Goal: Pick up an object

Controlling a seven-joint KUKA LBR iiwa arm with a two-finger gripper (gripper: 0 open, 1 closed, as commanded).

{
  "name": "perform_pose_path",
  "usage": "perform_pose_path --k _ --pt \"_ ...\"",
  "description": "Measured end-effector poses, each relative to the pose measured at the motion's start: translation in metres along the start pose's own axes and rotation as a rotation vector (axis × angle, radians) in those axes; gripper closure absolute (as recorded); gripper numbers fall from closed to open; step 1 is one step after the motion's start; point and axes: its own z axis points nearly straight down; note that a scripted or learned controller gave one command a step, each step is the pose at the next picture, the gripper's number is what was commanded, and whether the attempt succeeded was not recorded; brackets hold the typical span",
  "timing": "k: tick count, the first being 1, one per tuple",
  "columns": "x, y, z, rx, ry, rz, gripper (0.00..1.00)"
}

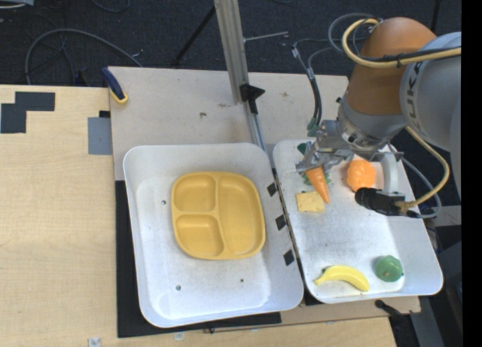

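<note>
Jaws [320, 159] low at right bin's far end, state cannot tell | carrot [318, 181] just beneath them, cheese wedge [310, 202] beside, orange [360, 174] right | risk: tapered carrot slips or neighbours get nudged

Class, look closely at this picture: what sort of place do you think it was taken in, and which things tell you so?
Most likely a robotics lab test bench. A robot arm reaches over two white bins, toy food such as a banana and carrot lies as practice objects, and cables trail across the dark floor.
</note>
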Motion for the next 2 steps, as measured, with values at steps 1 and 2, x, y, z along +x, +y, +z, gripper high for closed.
perform_pose_path --k 1,2 --pt "0.05 0.002 0.01 0.001 -0.001 0.001 1.0" --pt "0.1 -0.007 0.016 0.001 0.0 -0.001 1.0"
